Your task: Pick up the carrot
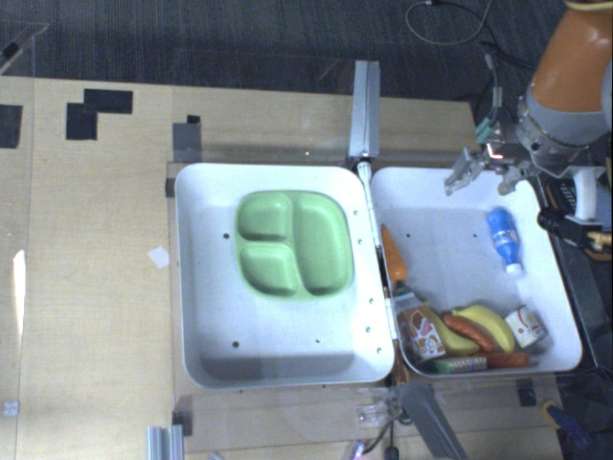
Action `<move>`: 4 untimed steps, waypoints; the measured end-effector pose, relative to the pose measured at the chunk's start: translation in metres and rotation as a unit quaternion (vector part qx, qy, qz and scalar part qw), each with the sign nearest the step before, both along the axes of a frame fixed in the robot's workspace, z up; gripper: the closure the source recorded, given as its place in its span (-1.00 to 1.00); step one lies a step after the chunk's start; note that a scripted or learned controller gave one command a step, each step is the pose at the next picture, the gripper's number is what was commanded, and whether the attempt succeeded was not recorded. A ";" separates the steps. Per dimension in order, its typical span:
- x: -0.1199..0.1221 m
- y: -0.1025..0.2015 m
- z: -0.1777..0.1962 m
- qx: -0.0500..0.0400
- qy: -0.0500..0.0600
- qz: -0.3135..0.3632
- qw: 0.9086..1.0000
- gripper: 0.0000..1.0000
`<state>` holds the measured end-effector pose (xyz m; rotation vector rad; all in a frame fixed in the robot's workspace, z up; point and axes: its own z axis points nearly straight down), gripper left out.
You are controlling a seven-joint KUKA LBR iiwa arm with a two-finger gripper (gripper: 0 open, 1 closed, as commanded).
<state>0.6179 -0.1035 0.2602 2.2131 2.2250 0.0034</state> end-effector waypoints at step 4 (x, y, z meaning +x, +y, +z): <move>-0.124 -0.003 -0.158 0.001 -0.009 -0.119 0.993 1.00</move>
